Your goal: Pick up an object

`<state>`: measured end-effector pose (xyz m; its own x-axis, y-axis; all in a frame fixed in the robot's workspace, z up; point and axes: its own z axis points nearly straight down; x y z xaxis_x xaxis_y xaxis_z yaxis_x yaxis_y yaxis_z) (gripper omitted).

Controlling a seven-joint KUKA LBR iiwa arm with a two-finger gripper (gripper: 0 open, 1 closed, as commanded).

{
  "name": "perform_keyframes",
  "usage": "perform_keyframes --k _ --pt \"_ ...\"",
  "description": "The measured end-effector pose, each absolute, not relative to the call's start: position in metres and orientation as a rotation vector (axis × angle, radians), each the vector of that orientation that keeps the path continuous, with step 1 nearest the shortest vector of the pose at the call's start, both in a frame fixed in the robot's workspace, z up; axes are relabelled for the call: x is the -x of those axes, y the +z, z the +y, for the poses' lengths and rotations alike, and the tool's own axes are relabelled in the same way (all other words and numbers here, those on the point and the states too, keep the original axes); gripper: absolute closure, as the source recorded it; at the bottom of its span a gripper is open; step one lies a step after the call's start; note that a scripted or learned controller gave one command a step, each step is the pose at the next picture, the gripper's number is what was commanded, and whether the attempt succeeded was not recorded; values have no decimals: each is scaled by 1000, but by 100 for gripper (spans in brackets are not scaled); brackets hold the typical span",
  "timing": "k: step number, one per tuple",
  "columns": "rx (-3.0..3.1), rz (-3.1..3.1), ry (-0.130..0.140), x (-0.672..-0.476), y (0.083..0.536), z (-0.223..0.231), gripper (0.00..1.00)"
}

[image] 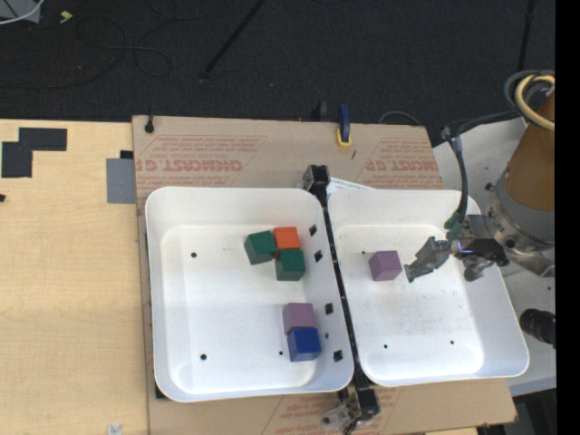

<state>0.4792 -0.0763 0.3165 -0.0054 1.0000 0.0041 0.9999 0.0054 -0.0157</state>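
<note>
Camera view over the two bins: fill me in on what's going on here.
A KUKA arm reaches in from the right with its gripper low over the right bin, just beside a purple block, the one block there. The block sits on the bin floor, not lifted. The left bin holds five more blocks: two green blocks and an orange block clustered together, plus another purple cube touching a blue block nearer the front.

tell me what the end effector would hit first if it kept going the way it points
Most likely the purple block in the right bin. The end effector points toward the view's left, and that block lies just ahead of its tip. Height above the bin floor is unclear.
</note>
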Motion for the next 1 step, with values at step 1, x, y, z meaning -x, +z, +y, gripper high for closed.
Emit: perform_keyframes --k 1 --pt "2204 -2215 18 -472 179 -2 0"
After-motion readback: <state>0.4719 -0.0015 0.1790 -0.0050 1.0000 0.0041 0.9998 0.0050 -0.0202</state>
